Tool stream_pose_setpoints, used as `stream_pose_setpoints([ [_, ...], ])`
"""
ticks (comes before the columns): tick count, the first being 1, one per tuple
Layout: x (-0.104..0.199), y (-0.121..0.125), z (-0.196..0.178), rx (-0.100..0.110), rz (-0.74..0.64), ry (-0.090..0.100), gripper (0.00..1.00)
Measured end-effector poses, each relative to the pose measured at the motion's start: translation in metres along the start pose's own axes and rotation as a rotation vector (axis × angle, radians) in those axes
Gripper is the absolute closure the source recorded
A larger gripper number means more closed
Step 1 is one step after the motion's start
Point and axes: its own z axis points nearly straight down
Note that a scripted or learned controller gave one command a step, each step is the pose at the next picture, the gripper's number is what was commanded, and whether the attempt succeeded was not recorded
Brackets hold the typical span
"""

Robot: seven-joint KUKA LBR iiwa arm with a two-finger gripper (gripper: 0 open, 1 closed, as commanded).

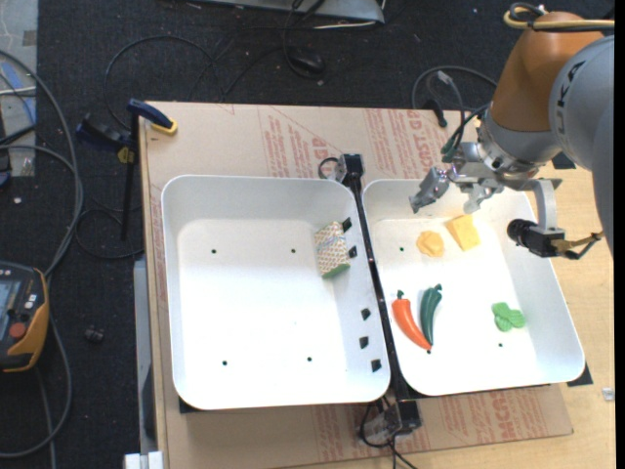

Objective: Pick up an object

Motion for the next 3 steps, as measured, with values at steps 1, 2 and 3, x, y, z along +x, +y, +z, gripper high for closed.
stream_pose_setpoints([
  [1,0.000,0.002,-0.004,-0.008,-0.001,-0.001,0.00],
  [2,0.004,-0.003,0.039,-0.004,-0.001,-0.001,0.00],
  [3,-0.007,-0.004,0.091,-0.003,0.000,-0.001,0.00],
])
